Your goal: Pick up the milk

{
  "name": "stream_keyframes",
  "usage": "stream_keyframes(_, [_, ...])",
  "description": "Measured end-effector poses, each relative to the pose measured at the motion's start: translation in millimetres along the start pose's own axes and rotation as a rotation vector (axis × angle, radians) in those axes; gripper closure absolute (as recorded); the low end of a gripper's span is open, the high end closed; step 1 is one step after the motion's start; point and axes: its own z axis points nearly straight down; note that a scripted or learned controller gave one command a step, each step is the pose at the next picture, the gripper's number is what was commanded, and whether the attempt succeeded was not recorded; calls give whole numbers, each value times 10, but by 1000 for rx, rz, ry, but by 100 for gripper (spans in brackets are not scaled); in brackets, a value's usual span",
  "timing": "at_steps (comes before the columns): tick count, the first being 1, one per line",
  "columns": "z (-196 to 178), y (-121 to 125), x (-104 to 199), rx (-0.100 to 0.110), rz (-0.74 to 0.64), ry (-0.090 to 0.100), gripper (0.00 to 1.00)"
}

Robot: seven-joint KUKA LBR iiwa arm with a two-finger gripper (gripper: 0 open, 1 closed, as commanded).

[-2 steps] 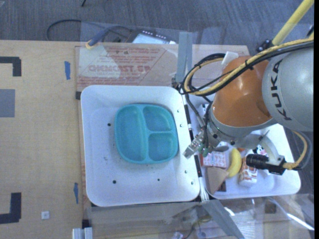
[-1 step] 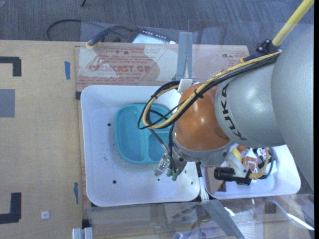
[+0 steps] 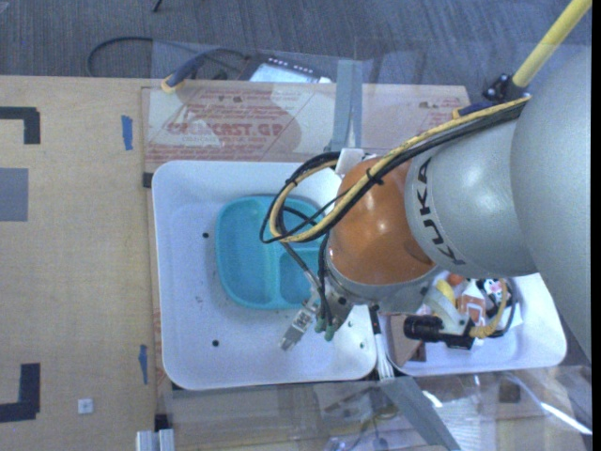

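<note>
My gripper hangs over the front part of the left bin, just off the near right corner of a blue divided tray. The arm's orange band and grey body cover the space between the two bins. In the right bin, a small white and orange printed pack, possibly the milk, peeks out from under the arm, partly hidden by cables. It is too small to tell what it is.
The blue tray lies in the middle of the left bin, with bare white floor to its left and front. A black part and yellow cables sit over the right bin. A cardboard sheet lies behind the bins.
</note>
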Motion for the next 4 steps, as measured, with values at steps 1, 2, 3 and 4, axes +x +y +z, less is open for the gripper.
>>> stream_keyframes(1, [-463,436,-625,-3,-9,-3,0])
stream_keyframes(2, [-618,-340,-1675,-3,36,-7,0])
stream_keyframes(3, [-595,-665,-2371,-3,-44,-8,0])
stream_keyframes(4, [141,-975,-2698,-2,140,-4,0])
